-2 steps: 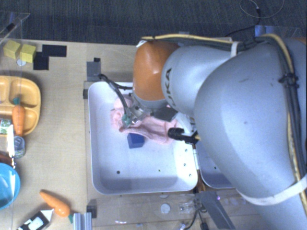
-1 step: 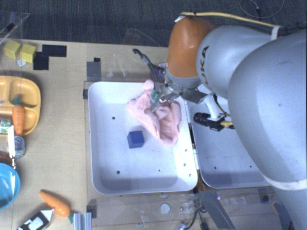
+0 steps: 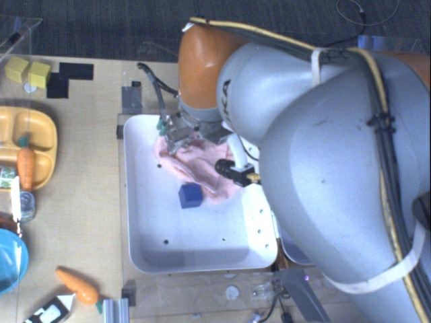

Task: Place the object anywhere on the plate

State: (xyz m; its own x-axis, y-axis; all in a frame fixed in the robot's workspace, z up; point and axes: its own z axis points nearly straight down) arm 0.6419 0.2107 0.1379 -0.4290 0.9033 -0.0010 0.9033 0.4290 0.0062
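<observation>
A pink plate [image 3: 202, 170] lies in the upper part of the left white bin [image 3: 182, 244]. A small blue cube [image 3: 190, 195] rests on the plate's lower edge. My gripper [image 3: 176, 137] hangs low over the plate's upper left part, just up and left of the cube and apart from it. The wrist and the orange band cover the rest of the plate's top.
The grey arm hides the right bin and most of the right side. Left of the bin lie a yellow divided tray [image 3: 30, 143] with a carrot [image 3: 25, 169], a blue bowl [image 3: 10, 261], a second carrot [image 3: 79, 284] and yellow blocks [image 3: 28, 73].
</observation>
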